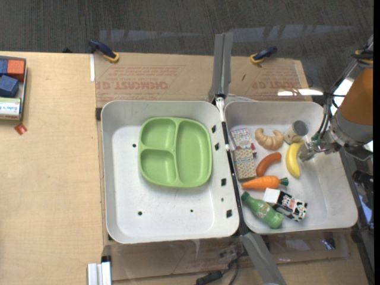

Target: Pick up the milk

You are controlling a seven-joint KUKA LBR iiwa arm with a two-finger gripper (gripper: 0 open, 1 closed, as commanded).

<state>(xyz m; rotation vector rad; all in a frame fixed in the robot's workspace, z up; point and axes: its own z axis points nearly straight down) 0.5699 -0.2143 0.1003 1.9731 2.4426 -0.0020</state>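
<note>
Nearest the camera in the right bin (347, 218), the milk carton (286, 203), white with black patches, lies on its side close to the front wall, touching the green bottle (263, 212) to its left. Open white floor stretches from the carton to the bin's right wall. Just behind it lie a carrot (265, 182), a red sausage (268, 161) and, along the left wall, two printed packets (243, 154). A banana (293, 159) lies upright in the view just beside the gripper (310, 150), which hangs over the bin's middle right, well apart from the carton; whether its fingers are open or closed cannot be told, and nothing is seen in them. Farther back sit a croissant (270, 138) and a small grey disc (300, 127). In the left bin (119, 206), a green divided plate (176, 152) lies near the middle with bare floor all around. Coloured blocks (12, 79) rest at the desk's (47, 189) far left edge.
</note>
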